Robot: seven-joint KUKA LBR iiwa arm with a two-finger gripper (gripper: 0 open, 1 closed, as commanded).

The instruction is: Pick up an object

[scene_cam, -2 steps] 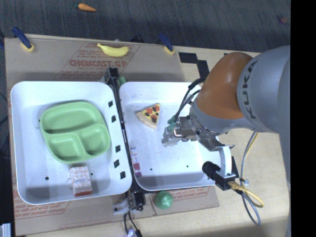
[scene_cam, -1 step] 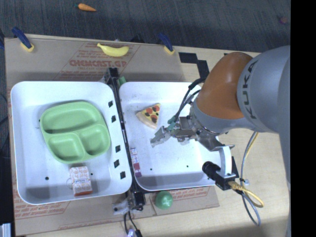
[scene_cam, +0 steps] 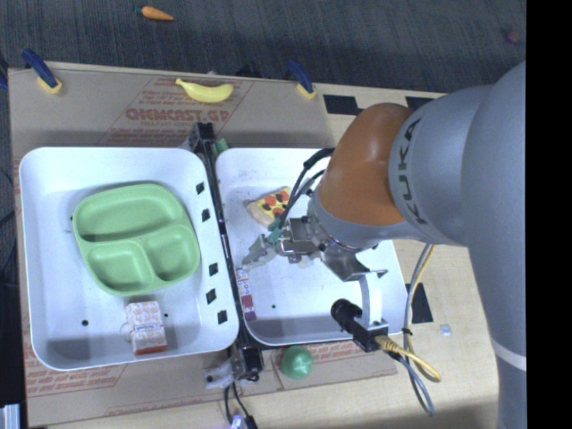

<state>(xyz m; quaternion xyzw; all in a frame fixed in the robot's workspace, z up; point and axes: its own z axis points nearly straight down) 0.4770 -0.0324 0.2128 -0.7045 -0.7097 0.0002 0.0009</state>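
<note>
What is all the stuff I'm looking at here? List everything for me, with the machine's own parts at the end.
Bins: two, white, side by side on the bench.
Divided tray: one, light green, in the left bin.
Small carton: one, white and reddish brown, left bin, near its front edge.
Pizza slice toy: one, yellow with red spots, in the right bin.
Banana: one, yellow, on the cardboard behind the bins.
Ball: one, green, on the bench in front of the right bin.
Carrot-like thing: one, orange, on the dark floor beyond the bench.
Clamps: two, blue, at the cardboard's back edge.
Arm: one, grey with an orange band, over the right bin.
Gripper: one, metallic, low in the right bin.

Glossy green plastic tray [scene_cam: 134, 237]
</note>
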